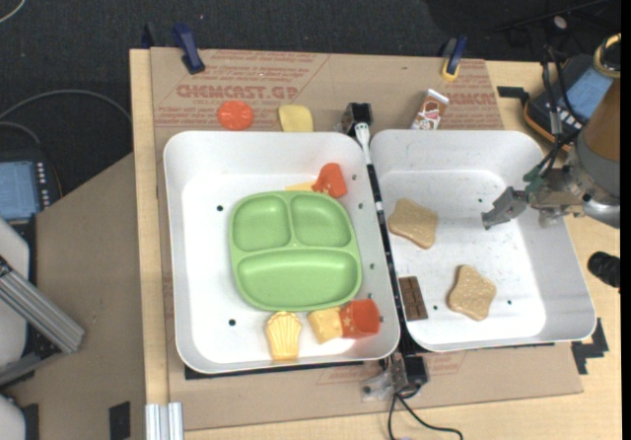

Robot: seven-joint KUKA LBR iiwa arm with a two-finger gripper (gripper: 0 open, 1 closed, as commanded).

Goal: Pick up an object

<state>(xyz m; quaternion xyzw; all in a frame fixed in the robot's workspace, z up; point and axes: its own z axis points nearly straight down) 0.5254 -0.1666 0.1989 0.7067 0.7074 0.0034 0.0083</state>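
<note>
Two tan toast slices lie in the right bin (pixel 513 157): one (pixel 412 223) near its left wall, the other (pixel 472 292) toward the front. A brown chocolate bar (pixel 410 297) rests by the front left wall between the bins. My gripper (pixel 495 214) hangs over the right bin's middle right, reaching in from the right. It sits right of the first toast slice and above the second, with nothing visibly in it.
The left bin (pixel 187 231) holds a green divided plate (pixel 295 249), a red piece (pixel 332 180) behind it, and a yellow piece (pixel 284 334), a yellow cube (pixel 326 325) and a red piece (pixel 362 317) in front. Behind the bins lie an orange piece (pixel 236 114), a yellow piece (pixel 295 118) and a small carton (pixel 430 110).
</note>
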